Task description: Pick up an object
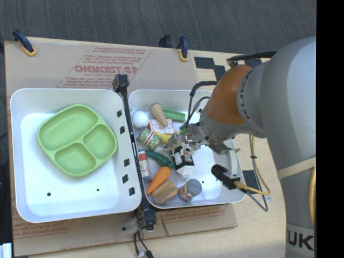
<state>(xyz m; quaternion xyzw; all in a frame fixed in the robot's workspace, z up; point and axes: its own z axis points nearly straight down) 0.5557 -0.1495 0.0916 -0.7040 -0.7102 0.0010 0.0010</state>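
The grey arm (279, 101) is seen reaching over the right bin (226, 196), its gripper (184, 150) lowered above the carrot (158, 179); its grasp cannot be told.

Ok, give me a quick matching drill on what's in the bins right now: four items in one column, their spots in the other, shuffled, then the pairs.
Items:
1. green divided plate
2. white egg
3. carrot
4. gripper

Places:
A. near edge of the right bin, beside the bread roll
B. over the middle of the right bin
C. in the left bin
D. far left corner area of the right bin

Pairs: 1-C, 2-D, 3-A, 4-B
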